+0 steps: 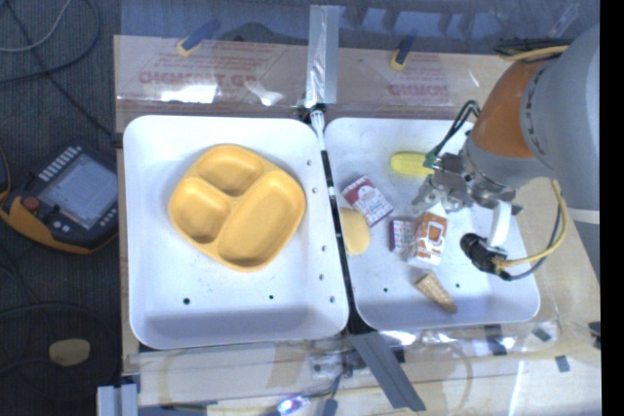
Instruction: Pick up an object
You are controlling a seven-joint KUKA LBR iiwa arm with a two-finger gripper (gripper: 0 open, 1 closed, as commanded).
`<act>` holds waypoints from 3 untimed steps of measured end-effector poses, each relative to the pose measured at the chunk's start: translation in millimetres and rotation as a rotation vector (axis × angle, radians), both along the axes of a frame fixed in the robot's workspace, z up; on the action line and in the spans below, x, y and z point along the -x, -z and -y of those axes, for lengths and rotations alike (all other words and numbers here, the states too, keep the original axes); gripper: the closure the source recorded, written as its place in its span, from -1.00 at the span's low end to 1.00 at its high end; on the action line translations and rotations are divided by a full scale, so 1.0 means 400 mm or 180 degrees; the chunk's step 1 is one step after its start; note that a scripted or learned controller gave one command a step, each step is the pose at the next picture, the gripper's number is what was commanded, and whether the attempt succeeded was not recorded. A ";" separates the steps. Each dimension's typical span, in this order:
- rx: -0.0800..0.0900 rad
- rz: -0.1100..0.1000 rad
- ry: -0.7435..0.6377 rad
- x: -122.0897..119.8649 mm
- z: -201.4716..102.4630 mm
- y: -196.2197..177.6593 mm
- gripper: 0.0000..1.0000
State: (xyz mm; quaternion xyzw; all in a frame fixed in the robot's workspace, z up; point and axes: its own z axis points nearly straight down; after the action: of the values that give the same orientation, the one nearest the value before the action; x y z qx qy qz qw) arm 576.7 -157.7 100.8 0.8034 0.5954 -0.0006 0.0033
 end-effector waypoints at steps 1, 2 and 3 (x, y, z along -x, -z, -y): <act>-0.0001 -0.0024 -0.0913 -0.095 0.011 -0.215 1.00; -0.0010 -0.0022 -0.1848 0.016 -0.025 -0.258 1.00; -0.0012 -0.0020 -0.2541 0.152 0.096 -0.236 1.00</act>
State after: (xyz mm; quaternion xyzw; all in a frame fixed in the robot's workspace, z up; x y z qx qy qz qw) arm 515.7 -196.1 195.0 0.5090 0.8608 -0.0007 0.0000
